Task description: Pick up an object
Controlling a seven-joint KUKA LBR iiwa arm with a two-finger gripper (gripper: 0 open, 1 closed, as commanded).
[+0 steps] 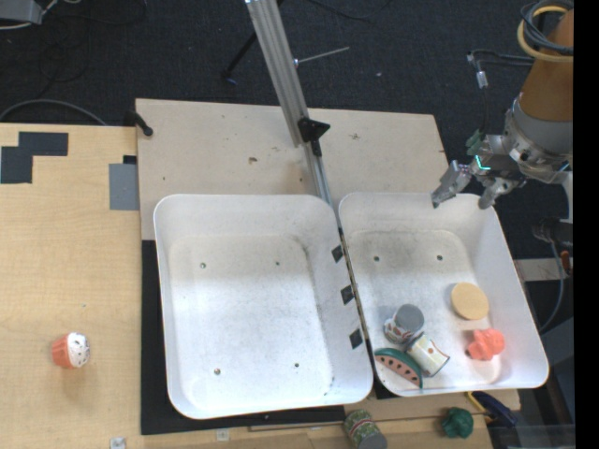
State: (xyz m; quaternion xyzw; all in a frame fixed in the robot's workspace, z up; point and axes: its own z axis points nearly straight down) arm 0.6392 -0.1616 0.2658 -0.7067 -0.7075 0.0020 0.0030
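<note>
1. Hand (pixel 465 187): hovers over the far right corner of the right bin (pixel 510 251), fingers spread apart, nothing between them.
2. Candidate things: clustered at the near end of the right bin, well apart from the hand. Left bin (pixel 168 251) bare white.
3. Disc (pixel 470 301): tan, round, flat, lying alone toward the right wall. Probably light and stiff; low profile, so grip across the rim, fingers close to the floor. Risk of sliding.
4. Pink toy (pixel 486 344): lumpy, coral-pink, near the right corner, just beyond the disc. Likely soft or rubbery and light; best candidate, with free space on most sides. Grip across the narrow body.
5. Grey cup (pixel 407 323): small, cylindrical, dark top, touching or just beside a small can (pixel 430 354). Likely stiff, smooth, prone to rolling if tipped.
6. Melon slice (pixel 400 364): curved, green rind, red flesh, against the near left wall. Thin; wall limits finger access.
7. Outside the bins: a red-and-white toy (pixel 70 350) on the wooden surface (pixel 56 251) at left; green items (pixel 457 423) beyond the near rim.
</note>
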